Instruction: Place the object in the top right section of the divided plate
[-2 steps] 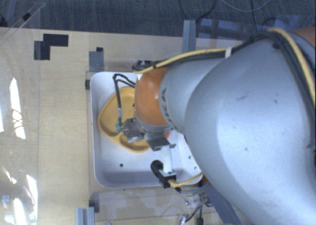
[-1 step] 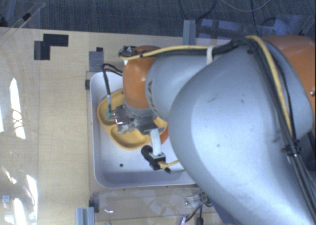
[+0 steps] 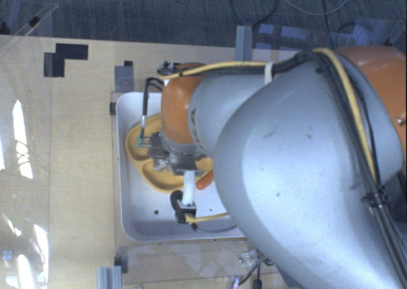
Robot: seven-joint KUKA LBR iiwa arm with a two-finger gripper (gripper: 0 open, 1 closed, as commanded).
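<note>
A pale wooden tabletop (image 3: 76, 173) seen from above at a slant, with dark carpet and loose black cables beyond its far edge. A shallow white bin (image 3: 137, 218) sits on it. The large grey arm (image 3: 286, 173), with its orange band (image 3: 175, 113), reaches across the bin and hides most of it.

A yellow divided plate (image 3: 156, 180) lies inside the bin, showing as a curved yellow rim on the arm's left and lower edge. The wrist hangs directly over the plate. The gripper (image 3: 170, 161) points down at the plate and is seen end on, so whether it is spread or closed cannot be told, nor whether anything sits in it.

A small orange-red object (image 3: 205, 181) peeks out just beside the plate's rim, under the arm's edge. It appears to be the thing to place, though too little shows to name it. A white and black cable fitting (image 3: 186, 202) trails from the wrist toward the bin's near wall.

Judging by the pose, the step in hand is the work right over the plate: either the pickup or the delivery. The next move calls for aligning above the plate's top right compartment, which the arm hides, and lowering gently before letting go.
</note>
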